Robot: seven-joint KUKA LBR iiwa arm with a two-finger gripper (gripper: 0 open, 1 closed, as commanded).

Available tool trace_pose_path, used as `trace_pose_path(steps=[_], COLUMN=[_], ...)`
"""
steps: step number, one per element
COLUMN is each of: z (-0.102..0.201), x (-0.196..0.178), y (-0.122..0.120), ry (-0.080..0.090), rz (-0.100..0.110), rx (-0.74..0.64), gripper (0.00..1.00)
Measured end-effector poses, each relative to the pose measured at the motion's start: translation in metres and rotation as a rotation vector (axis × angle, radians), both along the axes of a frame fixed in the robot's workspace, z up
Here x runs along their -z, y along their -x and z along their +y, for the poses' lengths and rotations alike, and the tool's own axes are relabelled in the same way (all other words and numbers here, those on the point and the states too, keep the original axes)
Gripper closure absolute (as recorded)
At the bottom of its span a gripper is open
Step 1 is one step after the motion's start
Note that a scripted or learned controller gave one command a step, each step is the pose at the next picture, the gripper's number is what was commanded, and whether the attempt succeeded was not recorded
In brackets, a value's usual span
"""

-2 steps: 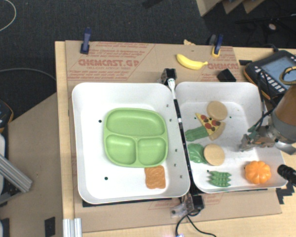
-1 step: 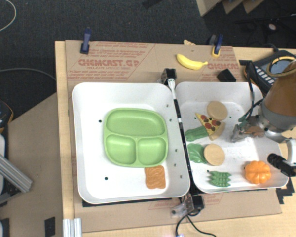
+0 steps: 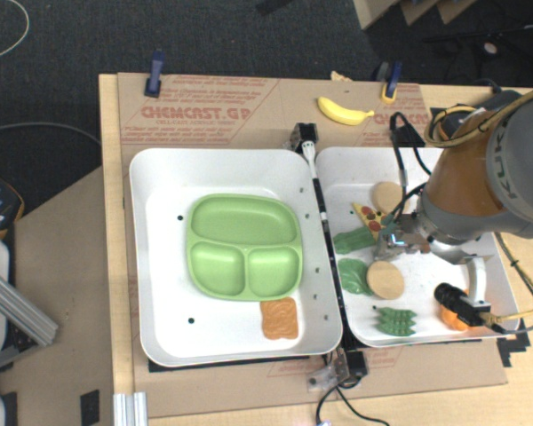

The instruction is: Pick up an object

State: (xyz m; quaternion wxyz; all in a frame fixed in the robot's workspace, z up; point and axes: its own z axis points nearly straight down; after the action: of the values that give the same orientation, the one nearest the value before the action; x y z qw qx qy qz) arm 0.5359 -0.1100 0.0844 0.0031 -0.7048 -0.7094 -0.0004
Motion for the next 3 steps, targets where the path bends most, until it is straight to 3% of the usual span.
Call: trace_pose_path(steps=[1,2,3], z=[0.053,0.118,0.212], x=[-0.146,-0.163,-0.290], y=[-0.030,-0.008,-0.007], ry=[0.006,0.004,0.000], rz=[-0.020,-0.006,-0.020], rx=[-0.001,0.000,-0.005], gripper=[1.00,1.00,1.00])
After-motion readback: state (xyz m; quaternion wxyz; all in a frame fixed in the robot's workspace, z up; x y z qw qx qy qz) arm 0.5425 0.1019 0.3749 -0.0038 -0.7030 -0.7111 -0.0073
